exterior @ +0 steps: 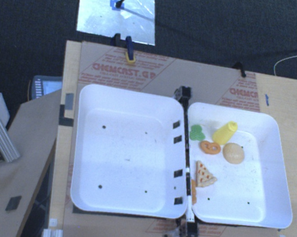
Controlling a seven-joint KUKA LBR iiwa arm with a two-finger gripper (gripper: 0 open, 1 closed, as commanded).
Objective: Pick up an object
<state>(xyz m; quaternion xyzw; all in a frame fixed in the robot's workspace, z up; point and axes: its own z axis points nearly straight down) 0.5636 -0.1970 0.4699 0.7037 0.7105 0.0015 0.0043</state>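
The right bin holds several small toy foods near its left half. A yellow bottle-shaped piece lies tilted at the back. A green leafy piece sits to its left, close to the bin's divider. An orange pretzel lies in front of them, with a tan round bun to its right. A pizza slice rests nearer the front, and a thin orange piece lies against the bin's left wall.
The left bin stands beside the right one, joined by a black clamped divider. Both rest on a cardboard sheet on the wooden bench. A metal plate lies on the dark floor behind.
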